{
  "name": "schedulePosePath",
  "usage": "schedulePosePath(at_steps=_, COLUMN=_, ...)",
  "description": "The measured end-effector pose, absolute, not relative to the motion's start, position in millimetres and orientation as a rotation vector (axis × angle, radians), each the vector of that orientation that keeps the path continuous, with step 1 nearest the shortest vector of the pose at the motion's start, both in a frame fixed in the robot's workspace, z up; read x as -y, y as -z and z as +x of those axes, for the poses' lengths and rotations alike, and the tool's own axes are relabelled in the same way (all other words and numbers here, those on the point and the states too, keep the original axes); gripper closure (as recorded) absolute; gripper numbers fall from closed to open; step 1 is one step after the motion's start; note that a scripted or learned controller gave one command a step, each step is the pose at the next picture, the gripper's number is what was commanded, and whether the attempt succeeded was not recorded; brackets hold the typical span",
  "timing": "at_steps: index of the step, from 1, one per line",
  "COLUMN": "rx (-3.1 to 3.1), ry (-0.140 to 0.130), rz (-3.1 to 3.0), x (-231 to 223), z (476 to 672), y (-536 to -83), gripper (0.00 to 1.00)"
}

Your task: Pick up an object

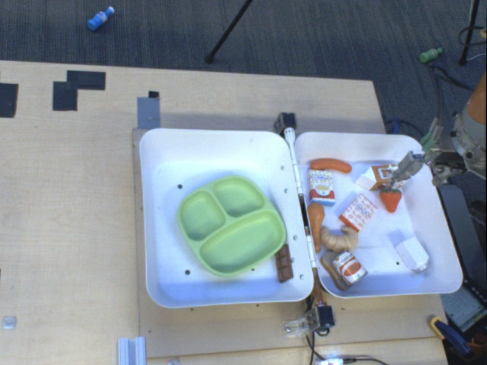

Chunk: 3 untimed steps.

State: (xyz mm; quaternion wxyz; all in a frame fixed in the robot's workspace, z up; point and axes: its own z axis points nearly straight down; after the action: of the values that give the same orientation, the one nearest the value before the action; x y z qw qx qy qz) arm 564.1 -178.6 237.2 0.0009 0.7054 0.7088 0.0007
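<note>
On the table (pixel 68 226), the left bin (pixel 163 280) holds a green plate (pixel 232 225) with three sections and, at its right wall, a brown bar (pixel 284 264). The right bin (pixel 445 268) holds a sausage (pixel 329 165) lying across the view, a small carton (pixel 322 186), a carrot (pixel 316 224) whose long axis runs up and down the view, a can (pixel 348 267), a red-and-white packet (pixel 358 211) and a white block (pixel 412 252). The tool (pixel 401 172) reaches in from the right, over a strawberry (pixel 391 199) — point down toward the near rim. How far the tool is open, I cannot tell.
</note>
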Motion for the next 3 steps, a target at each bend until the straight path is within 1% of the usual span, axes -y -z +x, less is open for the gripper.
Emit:
schedulePosePath(at_steps=1, rx=-2.228, ry=0.001, rz=2.218, x=205, z=608.5, y=-110, gripper=0.0)
schedulePosePath(at_steps=2, rx=-2.229, ry=-0.007, rz=2.215, x=203, z=604.4, y=-85, gripper=0.0)
schedulePosePath(at_steps=3, rx=-2.226, ry=-0.01, rz=2.209, x=203, z=606.3, y=-98, gripper=1.0)
